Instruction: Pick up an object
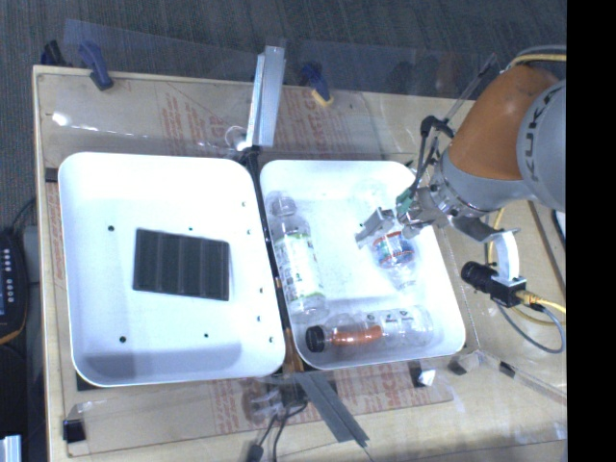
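My gripper hangs over the right half of the right bin. Directly under and beside it lies a clear plastic bottle with a colourful label, tilted toward the bin's right wall. Whether the bottle is in my grasp cannot be made out. A second clear bottle with a white label lies along the bin's left wall. A third clear bottle with a black cap and brown contents lies along the front wall.
The left bin holds a flat black ridged rectangle near its middle. A metal bar stands behind the seam between the bins. Blue clamps sit at the bench's back edge.
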Motion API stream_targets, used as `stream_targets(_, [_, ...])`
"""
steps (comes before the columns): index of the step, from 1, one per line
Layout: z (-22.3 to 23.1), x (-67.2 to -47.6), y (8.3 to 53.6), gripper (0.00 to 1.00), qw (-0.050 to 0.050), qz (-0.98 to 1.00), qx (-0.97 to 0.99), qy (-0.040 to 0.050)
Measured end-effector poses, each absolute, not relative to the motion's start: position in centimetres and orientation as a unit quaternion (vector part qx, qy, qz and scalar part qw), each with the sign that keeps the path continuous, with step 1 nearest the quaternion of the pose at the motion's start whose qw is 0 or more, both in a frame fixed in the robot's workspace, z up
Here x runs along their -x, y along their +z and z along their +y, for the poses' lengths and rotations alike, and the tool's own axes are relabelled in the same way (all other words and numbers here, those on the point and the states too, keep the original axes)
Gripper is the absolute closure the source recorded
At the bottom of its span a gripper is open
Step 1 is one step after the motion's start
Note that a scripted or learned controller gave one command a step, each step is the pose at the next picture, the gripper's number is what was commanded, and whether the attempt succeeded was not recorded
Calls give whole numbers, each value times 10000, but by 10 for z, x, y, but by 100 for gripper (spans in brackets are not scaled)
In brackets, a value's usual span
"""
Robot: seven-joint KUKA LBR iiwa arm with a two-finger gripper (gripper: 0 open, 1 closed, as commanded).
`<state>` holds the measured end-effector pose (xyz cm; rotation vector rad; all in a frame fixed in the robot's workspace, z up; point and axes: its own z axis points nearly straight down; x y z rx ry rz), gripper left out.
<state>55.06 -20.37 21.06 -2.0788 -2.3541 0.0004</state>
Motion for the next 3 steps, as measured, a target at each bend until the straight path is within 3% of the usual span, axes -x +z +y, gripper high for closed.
stream_targets(1, [-209, -583, 168, 0, 7, -7573, 6531, 9])
stream_targets(2, [-209, -580, 181, 0, -10, -7673, 6413, 1])
stream_targets(3, [-209, -564, 214, 0, -20, -7842, 6205, -1])
